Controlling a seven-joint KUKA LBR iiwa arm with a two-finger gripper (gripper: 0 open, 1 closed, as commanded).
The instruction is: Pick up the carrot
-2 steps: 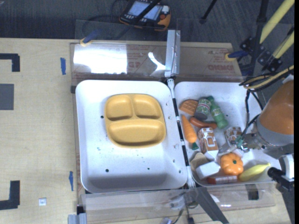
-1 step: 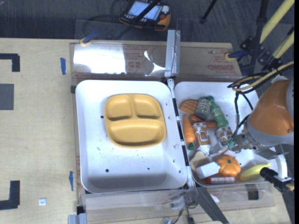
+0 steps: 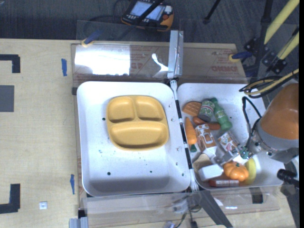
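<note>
Gripper (image 3: 240, 152) sits low over the right bin (image 3: 236, 93), at about four o'clock in the view, its end down among the heaped goods beside a crinkled packet (image 3: 228, 144); whether it is parted or closed I cannot tell, and nothing can be seen held in it. Above it the grey wrist rises to the orange band (image 3: 285, 115) at the view's three o'clock edge. Just at the gripper's six o'clock lies one small orange pumpkin (image 3: 236, 171), with one yellow piece (image 3: 251, 169) touching it on its three o'clock side and one red stick-like item (image 3: 223, 183) along the bin's near wall below. One carrot (image 3: 190, 131) lies well toward the gripper's nine o'clock, close against the bin's left wall, its length running roughly twelve to six, apart from the gripper with one printed carton (image 3: 205, 137) between them. Toward the gripper's eleven o'clock stand out one dark can (image 3: 207, 109), one green bottle (image 3: 221, 117) and one brown bread-like piece (image 3: 192, 108). Two white bins lie side by side; the left bin (image 3: 95, 141) bears one yellow divided tray (image 3: 137, 121) with three compartments. At twelve o'clock, beyond the bench, rests one handheld controller (image 3: 146, 13).
</note>
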